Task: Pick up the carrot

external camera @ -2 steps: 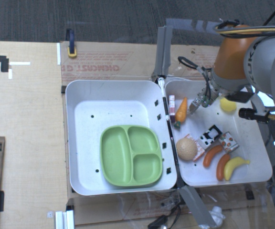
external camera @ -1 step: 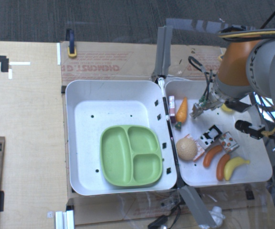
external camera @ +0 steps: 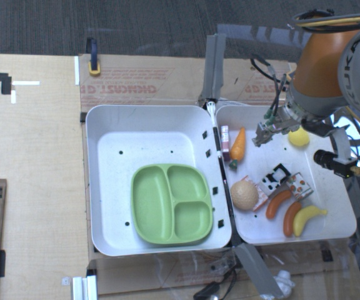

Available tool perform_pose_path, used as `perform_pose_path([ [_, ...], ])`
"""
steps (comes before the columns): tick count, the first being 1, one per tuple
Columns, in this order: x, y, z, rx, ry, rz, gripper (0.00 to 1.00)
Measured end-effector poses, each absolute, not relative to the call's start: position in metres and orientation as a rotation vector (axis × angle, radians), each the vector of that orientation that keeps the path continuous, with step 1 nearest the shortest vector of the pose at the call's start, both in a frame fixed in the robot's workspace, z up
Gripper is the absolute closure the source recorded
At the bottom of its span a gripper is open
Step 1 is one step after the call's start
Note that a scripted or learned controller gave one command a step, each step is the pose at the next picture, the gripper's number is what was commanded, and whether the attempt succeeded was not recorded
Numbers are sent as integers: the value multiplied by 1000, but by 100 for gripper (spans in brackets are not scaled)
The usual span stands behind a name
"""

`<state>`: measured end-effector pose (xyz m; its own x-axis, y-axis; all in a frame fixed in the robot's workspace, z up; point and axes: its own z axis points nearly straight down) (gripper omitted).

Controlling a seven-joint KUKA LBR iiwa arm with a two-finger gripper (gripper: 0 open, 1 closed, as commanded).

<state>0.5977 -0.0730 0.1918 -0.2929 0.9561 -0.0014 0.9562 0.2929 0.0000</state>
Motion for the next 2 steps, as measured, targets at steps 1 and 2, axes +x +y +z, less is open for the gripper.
perform_pose_path([
  [1, 571, -43, 190, 2287, 2157, -6, 100],
  [2, 547, -33, 190, 2574, 1806, -9, 100],
])
